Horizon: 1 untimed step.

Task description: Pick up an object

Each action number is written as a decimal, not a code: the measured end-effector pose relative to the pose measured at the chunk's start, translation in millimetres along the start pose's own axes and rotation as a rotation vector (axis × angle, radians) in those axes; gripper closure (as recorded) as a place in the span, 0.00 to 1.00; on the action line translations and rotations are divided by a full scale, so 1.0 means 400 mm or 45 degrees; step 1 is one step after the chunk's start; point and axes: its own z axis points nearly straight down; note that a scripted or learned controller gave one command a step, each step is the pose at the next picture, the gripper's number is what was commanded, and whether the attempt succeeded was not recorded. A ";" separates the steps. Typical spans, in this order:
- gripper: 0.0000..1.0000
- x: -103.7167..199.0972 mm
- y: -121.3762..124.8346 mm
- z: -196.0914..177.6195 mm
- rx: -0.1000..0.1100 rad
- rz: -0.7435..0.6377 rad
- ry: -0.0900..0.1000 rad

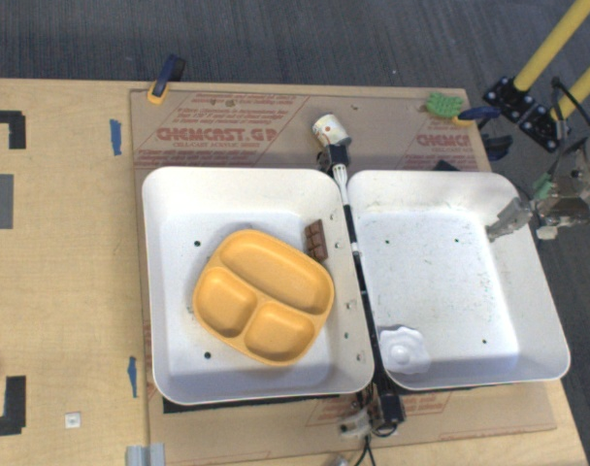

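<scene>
A yellow three-compartment plate (264, 295) lies tilted in the left bin (169, 212). A small brown block (315, 242) rests beside the plate against that bin's right wall. A white round object (404, 348) sits in the near left corner of the right bin (489, 338). My gripper (513, 219) hangs at the right bin's far right rim, well away from all three objects, and nothing shows in it.
A white-capped fixture (328, 130) and a dark rod stand over the seam between the bins. A green clip (439, 105) and a blue-and-yellow clamp (165, 76) hold the cardboard base. A yellow pole with black clamps (528, 105) stands at the far right.
</scene>
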 end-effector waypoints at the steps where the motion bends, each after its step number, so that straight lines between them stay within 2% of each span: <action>1: 0.00 -0.017 -0.097 0.192 -0.023 0.426 0.007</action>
